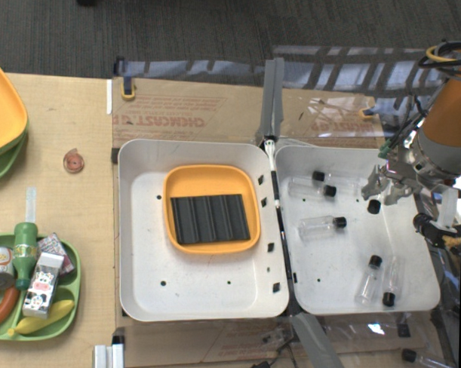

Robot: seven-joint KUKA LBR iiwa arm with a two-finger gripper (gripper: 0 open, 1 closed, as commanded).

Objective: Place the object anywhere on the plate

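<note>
An orange plate (213,173) lies in the left bin (144,290). A dark grey ridged rectangular object (211,219) rests flat on the plate, covering most of its middle. My gripper (385,191) hangs over the upper right part of the right bin (340,300), far to the right of the plate. It is open with nothing between its fingers. A small black-capped vial (373,207) lies just below it.
Several clear vials with black caps are scattered in the right bin, such as one (321,225) near its middle and others (378,279) at the lower right. On the bench at left stand a green plate of toy food (30,289) and an orange bowl (2,119).
</note>
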